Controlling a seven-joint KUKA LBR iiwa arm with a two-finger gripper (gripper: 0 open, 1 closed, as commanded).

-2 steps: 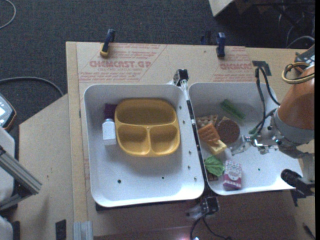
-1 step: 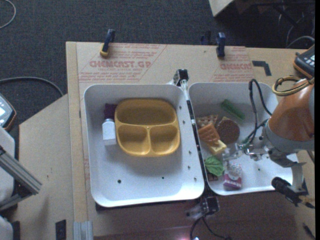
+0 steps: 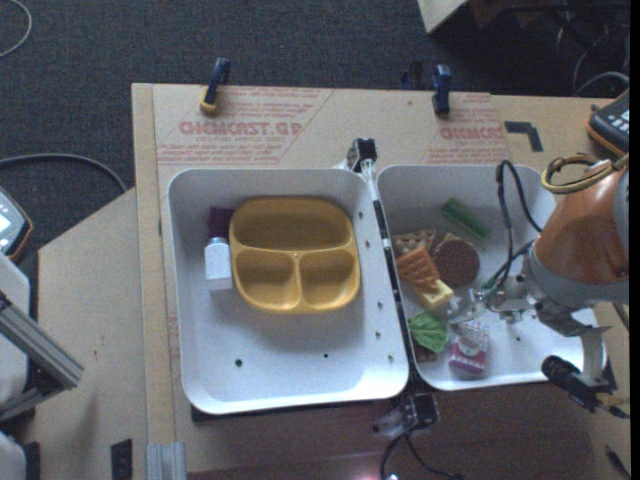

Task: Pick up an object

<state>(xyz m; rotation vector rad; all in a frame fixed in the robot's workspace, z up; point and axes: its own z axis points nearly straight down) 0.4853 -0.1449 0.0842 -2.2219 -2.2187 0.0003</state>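
Left bin (image 3: 190, 298), centre-left of the frame: a yellow divided plate (image 3: 295, 253) lies flat in its upper half, with a small white bottle (image 3: 218, 264) touching its left edge and a dark purple item (image 3: 220, 216) just above the bottle, half hidden behind the plate rim. None of this looks to be the current target.

Right bin (image 3: 520, 363), centre-right: a loose cluster of toy food. From the left, a cracker-like piece (image 3: 412, 240), an orange-and-yellow wedge (image 3: 424, 276), a green leafy piece (image 3: 430, 330), a brown round disc (image 3: 457, 262), a pink-and-white packet (image 3: 470, 352) and a green bar (image 3: 466, 220) nearer the top wall.

The gripper (image 3: 478, 306) sits low over the middle of that cluster, between the brown disc and the pink packet. Whether its tips are apart or together I cannot tell; the metal is small and blurred here. Nothing is visibly between them.

Judgement: this is the descent-to-grasp step. To do it well, commit to one item, probably the pink packet or green piece, come straight down, and avoid nudging the neighbours, which lie touching or just beside each other.

Hard to read: the arm's orange band (image 3: 585, 233) is cut by the right edge and covers the bin's right side; the dim light muddies the small pieces' identities.
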